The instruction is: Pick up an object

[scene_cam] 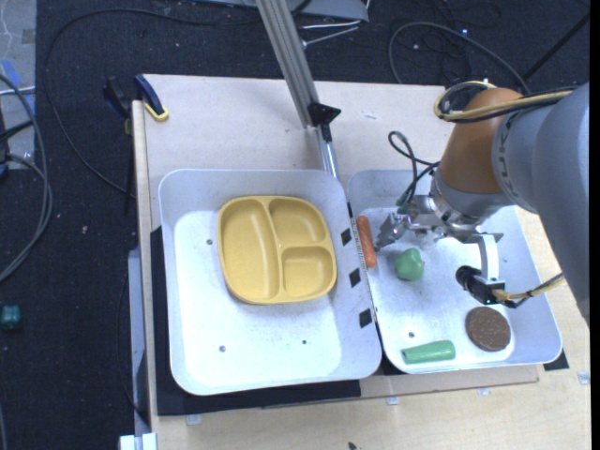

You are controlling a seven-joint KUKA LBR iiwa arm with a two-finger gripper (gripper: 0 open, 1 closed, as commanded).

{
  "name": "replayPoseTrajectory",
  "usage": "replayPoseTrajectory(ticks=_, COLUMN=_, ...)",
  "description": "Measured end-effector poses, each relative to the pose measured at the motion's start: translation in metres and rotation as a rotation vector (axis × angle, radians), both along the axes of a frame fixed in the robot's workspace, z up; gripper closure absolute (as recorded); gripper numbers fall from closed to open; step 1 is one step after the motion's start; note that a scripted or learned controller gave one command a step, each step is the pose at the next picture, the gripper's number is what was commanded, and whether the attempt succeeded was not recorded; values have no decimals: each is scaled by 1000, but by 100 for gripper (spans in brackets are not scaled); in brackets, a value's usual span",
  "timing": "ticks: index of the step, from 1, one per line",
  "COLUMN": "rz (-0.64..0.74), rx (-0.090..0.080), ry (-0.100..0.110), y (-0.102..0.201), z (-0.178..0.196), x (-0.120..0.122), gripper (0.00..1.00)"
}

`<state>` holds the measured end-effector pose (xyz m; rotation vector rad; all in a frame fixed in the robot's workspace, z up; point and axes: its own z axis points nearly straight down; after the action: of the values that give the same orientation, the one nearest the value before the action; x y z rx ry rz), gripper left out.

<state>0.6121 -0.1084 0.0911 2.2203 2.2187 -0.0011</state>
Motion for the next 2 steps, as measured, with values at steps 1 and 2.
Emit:
replayPoseTrajectory(ticks=1, rz=0, rx=0, ry=-2, y=0, z=13, x=1, gripper=100)
replayPoseTrajectory(ticks=2, rz=0, rx=1, ry=-4, y=-9, z=62, x=5, gripper=100)
